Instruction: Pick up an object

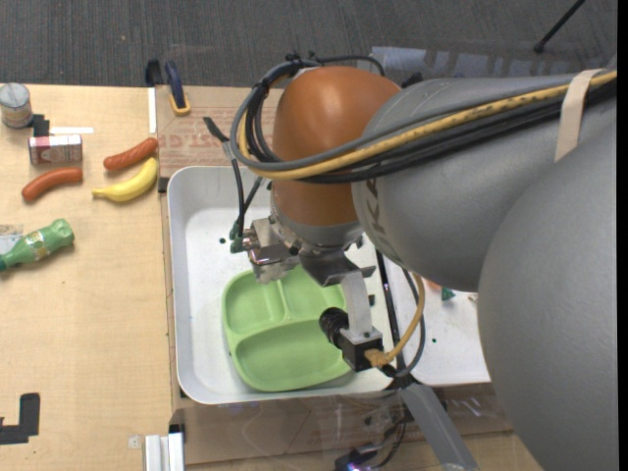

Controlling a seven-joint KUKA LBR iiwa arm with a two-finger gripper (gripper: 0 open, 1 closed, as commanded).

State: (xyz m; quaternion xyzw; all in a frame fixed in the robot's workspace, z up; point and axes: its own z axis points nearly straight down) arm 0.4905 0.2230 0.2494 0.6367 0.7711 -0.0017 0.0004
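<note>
A light green divided plate (278, 334) lies flat in the near half of the left white bin (196, 226). The arm's orange band (329, 140) and grey wrist hang over the bin's middle. My gripper (306, 261) sits right at the plate's far edge, its tip hidden among metal brackets and cables. A black fitting on the wrist (345, 334) overlaps the plate's right side. I cannot make out whether anything is held.
On the wooden bench to the left lie a banana (130, 183), two red sausages (130, 153) (51, 182), a green bottle (36, 243), a small box (54, 148) and a can (14, 104). A sliver of the right bin (453, 340) shows under the arm.
</note>
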